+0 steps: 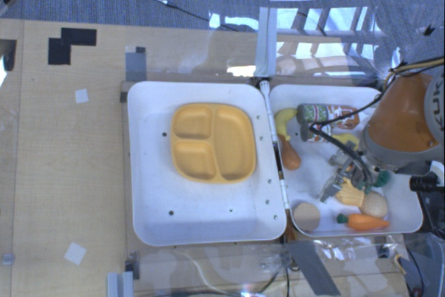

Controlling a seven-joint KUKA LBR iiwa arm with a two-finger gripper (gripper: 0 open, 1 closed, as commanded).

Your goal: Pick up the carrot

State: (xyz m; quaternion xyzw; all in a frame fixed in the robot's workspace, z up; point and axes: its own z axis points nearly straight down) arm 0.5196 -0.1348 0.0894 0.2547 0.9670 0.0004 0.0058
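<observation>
Spread apart and holding nothing, the jaws of the grey two-finger gripper [338,184] hang low over the right-hand shallow white bin [306,170], one metal finger angled toward the bin's near-left side and the other lost among the toys beside it. No object sits between them.

The small orange plastic carrot with a green stub [364,222] lies on the bin floor close to the near wall, toward the near-right corner. From the jaws it is nearer the camera and a little to the right, close by but not touching them. Its long axis runs roughly left to right across the view, parallel to the near wall, with the green stub at the left end and the taper pointing right.

Between jaws and carrot sit a yellow ridged corn-like toy [350,195] and a pale beige round toy [374,204]; the round one is just beside the carrot's upper edge, possibly touching it. A tan egg-shaped toy [306,215] lies to the carrot's left, apart from it.

In my judgement, the grasp has not begun: the jaws need to shift toward the near wall and close across the carrot's short width. The crowding neighbours and the nearby wall look like the main hazards, since a finger could land on the round toy or the rim.

The left-hand white bin [146,170] holds a yellow three-compartment plate [211,142], well apart from all this.
</observation>
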